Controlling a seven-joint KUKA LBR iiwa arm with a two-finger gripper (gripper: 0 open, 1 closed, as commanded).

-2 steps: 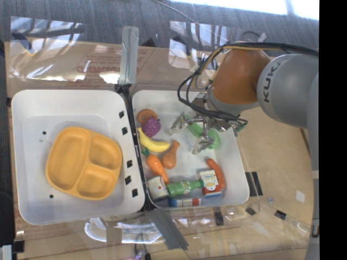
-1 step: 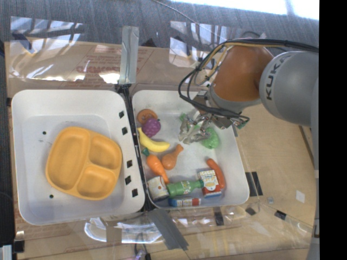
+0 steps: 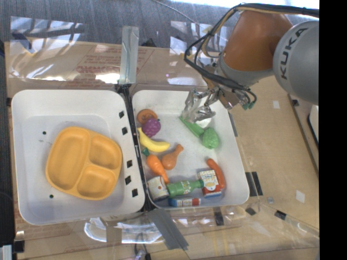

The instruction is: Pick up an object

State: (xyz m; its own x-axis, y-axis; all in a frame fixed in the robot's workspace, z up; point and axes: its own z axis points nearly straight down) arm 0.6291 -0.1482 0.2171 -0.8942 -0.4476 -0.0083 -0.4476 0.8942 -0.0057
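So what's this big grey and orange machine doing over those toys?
The grey robot arm's metal gripper is lowered into the right white bin, which holds a jumble of toy food. It sits right at the upper end of a green toy vegetable, apparently trying to pick it up, though a firm hold isn't clear. The left white bin holds a yellow divided plastic tray.
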